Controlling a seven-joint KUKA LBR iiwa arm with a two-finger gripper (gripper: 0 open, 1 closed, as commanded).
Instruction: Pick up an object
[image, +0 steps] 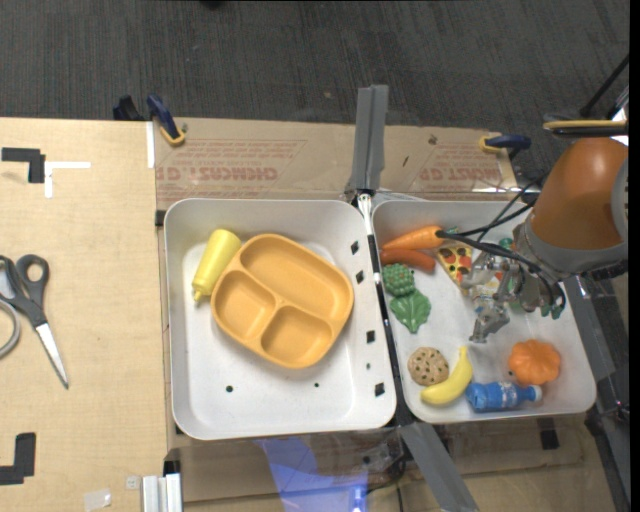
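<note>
The gripper is hanging over the middle of the right bin, near its right wall, fingers pointing down; whether they are spread or pressed together I cannot tell, and nothing is showing between them. Judging from this, the arm is lining up for a grasp, with no object yet chosen for certain. The nearest candidates are lying around it: a pizza slice and carrot toward the back edge, an orange at the right, a banana, cookie and blue bottle along the front edge, and broccoli by the left wall. A good try would be dropping straight onto one isolated item, avoiding neighbours. The left bin is carrying a divided tray with a yellow bottle touching its back-left side.
</note>
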